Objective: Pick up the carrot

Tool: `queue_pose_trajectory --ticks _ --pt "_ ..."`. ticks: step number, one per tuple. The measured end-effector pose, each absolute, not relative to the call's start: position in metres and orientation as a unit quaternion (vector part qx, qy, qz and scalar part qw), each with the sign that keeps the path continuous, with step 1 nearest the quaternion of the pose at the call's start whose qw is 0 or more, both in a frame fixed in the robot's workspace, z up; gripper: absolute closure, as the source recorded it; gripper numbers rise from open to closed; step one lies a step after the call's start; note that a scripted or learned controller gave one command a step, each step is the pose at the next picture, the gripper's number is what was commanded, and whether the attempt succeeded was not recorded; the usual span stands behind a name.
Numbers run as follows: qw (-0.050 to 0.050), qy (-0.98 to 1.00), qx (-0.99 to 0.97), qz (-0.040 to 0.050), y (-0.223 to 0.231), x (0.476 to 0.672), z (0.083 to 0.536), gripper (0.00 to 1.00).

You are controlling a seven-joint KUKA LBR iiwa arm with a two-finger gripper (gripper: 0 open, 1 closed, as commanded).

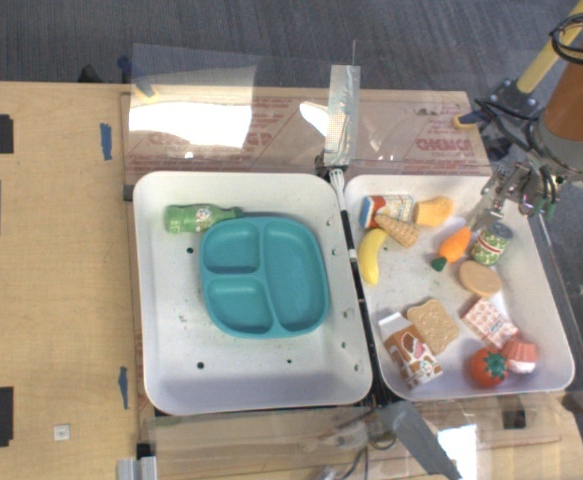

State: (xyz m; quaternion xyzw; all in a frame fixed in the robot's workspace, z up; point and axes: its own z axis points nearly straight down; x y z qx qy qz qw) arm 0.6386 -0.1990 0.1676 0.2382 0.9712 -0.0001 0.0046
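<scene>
Where carrot [454, 246] lies, can [490, 244] touches it.

Arm [579, 98] reaching from right, tool [516, 190] pointing down.

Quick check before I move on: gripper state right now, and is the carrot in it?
Gripper: above the right bin, open or shut cannot be told. Carrot: lying in the bin, not between the fingers.

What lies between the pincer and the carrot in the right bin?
In the camera view, the pincer stands up and right of the carrot. Only bare white floor of the right bin shows between them; the small can sits just beside.
</scene>
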Motion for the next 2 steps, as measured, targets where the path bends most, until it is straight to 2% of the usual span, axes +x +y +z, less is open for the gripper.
queue_pose_trajectory --ticks 1,2 --pt "0.004 0.971 0.238 -0.0002 -0.199 0.639 0.168 0.00" --pt "0.006 0.980 0.199 -0.0002 -0.159 0.632 0.098 0.00"
